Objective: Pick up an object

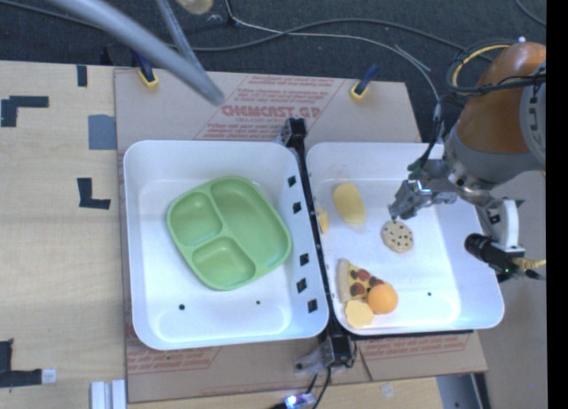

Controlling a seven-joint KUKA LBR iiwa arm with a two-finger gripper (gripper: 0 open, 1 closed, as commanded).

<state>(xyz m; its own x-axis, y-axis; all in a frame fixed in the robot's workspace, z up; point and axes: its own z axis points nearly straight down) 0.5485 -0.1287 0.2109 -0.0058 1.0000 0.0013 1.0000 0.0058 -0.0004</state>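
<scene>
The tool point(401, 212) is seen at the right of the frame, just above a cookie point(398, 237) in the right bin point(444, 305); whether it is apart or together cannot be told

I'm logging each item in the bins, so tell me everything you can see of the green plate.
The green plate is a light green divided tray with rounded corners, plastic by its look. It has three compartments: one long one along its upper right side and two smaller ones on the lower left. It lies flat, right side up, turned at a slant, near the middle of the left white bin, resting on the bin's floor. Nothing lies in its compartments.
</scene>
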